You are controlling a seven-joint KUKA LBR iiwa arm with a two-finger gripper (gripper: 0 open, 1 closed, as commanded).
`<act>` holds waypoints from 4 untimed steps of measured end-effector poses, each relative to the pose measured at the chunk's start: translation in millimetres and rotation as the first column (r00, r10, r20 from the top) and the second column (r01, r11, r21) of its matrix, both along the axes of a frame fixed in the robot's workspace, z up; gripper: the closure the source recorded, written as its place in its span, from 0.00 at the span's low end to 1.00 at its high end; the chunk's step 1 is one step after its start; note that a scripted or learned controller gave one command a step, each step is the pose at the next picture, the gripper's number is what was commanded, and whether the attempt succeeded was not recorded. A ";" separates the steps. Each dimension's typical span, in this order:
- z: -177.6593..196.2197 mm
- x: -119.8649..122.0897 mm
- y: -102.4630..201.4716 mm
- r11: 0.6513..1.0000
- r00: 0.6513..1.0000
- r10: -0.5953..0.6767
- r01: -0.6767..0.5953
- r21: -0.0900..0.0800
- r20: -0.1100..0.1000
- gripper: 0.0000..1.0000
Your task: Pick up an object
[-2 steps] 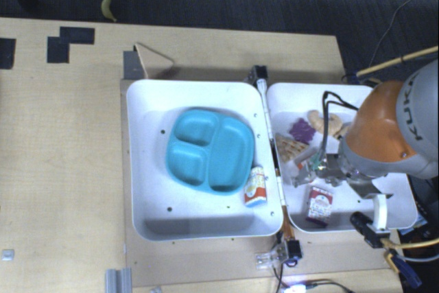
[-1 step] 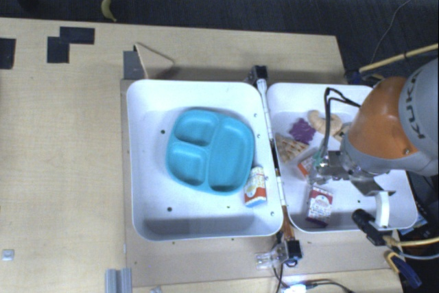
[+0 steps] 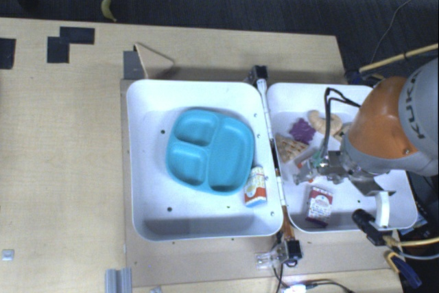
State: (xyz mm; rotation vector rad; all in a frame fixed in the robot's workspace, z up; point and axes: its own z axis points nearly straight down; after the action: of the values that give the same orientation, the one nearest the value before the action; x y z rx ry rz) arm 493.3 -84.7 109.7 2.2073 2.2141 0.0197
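Note:
My gripper (image 3: 310,168) hangs low over the middle of the right bin (image 3: 405,206), below the grey wrist and orange band (image 3: 379,123). Just in front of it lies a small red box (image 3: 319,204). Left of it and farther back rests a tan waffle-like piece (image 3: 289,147). Farther back are a purple bunch of grapes (image 3: 300,128) and a beige lumpy piece (image 3: 321,121). The wrist hides part of the bin floor behind the gripper.
The left bin (image 3: 147,147) holds a blue divided plate (image 3: 210,149) and a small red and white carton (image 3: 255,187) against its right wall. A ridge (image 3: 269,141) separates the bins. Cables trail at the front right corner (image 3: 394,254).

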 end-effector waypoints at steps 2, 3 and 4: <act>10.5 1.4 0.7 1.000 1.000 0.001 -0.001 0.001 0.003 0.00; -22.5 -4.4 1.8 1.000 1.000 -0.003 0.003 0.002 -0.012 0.00; -10.8 -2.0 2.0 1.000 1.000 -0.003 0.003 0.001 -0.006 1.00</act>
State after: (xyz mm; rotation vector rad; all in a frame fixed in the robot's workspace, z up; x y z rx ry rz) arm 491.3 -82.7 98.9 2.2137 2.2146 0.0149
